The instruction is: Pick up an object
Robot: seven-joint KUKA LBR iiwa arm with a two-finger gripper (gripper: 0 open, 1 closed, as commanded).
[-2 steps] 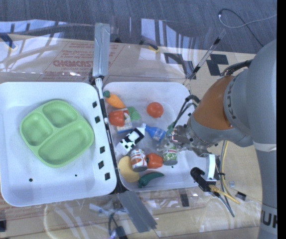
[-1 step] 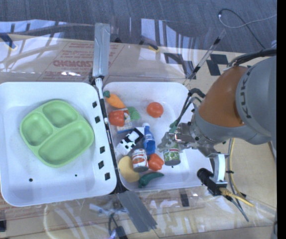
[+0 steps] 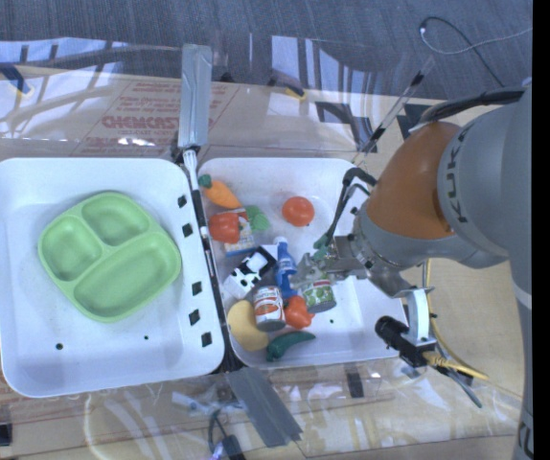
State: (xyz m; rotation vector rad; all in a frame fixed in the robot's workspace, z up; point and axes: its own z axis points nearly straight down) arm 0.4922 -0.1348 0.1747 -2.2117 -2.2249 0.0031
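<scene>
Arm (image 3: 467,195), grey with an orange band, fills the right side and reaches down into the right bin (image 3: 256,172); its gripper (image 3: 325,278) sits low over the bin's middle, just beside a green-and-white packet (image 3: 319,296), and whether it is released or clenched cannot be told from this slant. Left bin (image 3: 7,286) carries a green plate (image 3: 109,254) with three compartments, lying near its middle, long axis running from the far left corner toward the near right. In the right bin, the toys crowd the left half. A carrot (image 3: 221,194) lies by the far left corner, long axis slanted, leaf end toward the corner. Below it sits a red pepper (image 3: 225,225) with a green piece touching its right side. A tomato (image 3: 298,210) stands apart toward the far middle. A black-and-white block (image 3: 248,268) lies mid-left. A blue bottle (image 3: 285,268) stands beside it, long axis running far to near, tilted slightly. A can (image 3: 268,309) stands upright near the front edge, with a yellow fruit (image 3: 244,324) at its left, a small red piece (image 3: 298,312) at its right, and a dark green pod (image 3: 288,344) along the front edge.
</scene>
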